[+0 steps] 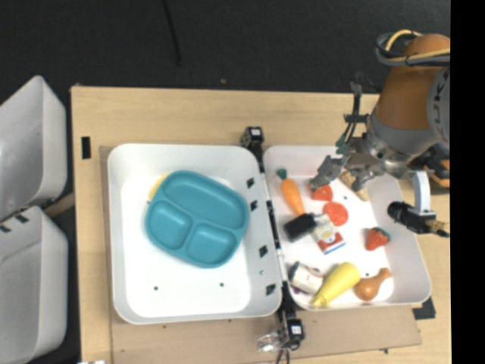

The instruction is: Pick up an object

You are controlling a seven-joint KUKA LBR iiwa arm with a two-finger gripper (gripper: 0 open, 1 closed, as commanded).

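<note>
The gripper (342,174) is hanging over the far part of the right bin (409,275), its two fingers spread apart with nothing between them; one grey finger (324,173) is pointing down toward a red tomato-like piece (322,192), the other sitting nearer a small tan block (356,184). The arm (405,105) is reaching in from the right, its orange band showing above the wrist.

The candidates for picking are all lying in that right bin. An orange carrot (292,194) is resting near the dividing wall, with a black block (299,225) just below it. A second red round piece (336,214) is sitting beside a small red-and-white carton (329,238). A strawberry (377,238) is lying apart toward the right wall. Along the near edge, a white cup-like item (306,277) (its details are too small to read), a yellow corn-shaped toy (337,282) and a brown pear-shaped toy (371,283) are crowding together.

The left bin (136,294) is carrying a teal divided plate (197,218), which is covering most of a yellow item (157,187) at its far left edge.
</note>
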